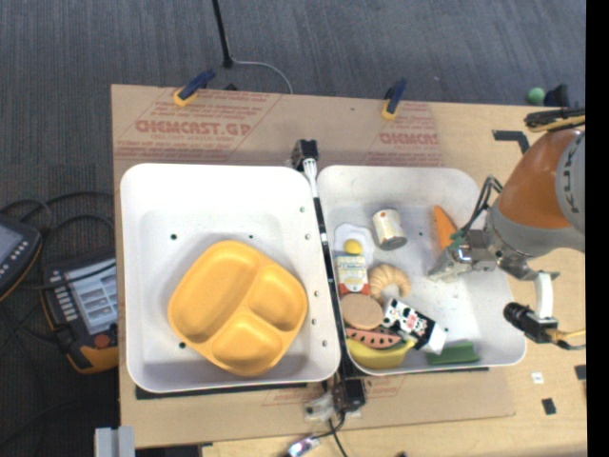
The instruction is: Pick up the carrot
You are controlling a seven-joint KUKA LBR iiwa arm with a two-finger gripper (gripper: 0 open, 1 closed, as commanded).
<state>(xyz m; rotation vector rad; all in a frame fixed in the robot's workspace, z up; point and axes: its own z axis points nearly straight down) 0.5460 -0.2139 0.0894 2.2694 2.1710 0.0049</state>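
Carrot in right bin, just left of tool.

carrot: we see smooth orange plastic, slightly glossy
bins: we see smooth white plastic, soft sheen
divided tray: glossy yellow plastic
bench board: matt brown cardboard-like sheet
floor: rough grey carpet

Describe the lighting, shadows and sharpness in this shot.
Camera view: even, soft light; no hard glare on the white bins; faint shadows under the yellow tray; the carrot reads clearly; the tool is slightly soft, its fine detail too small to resolve.
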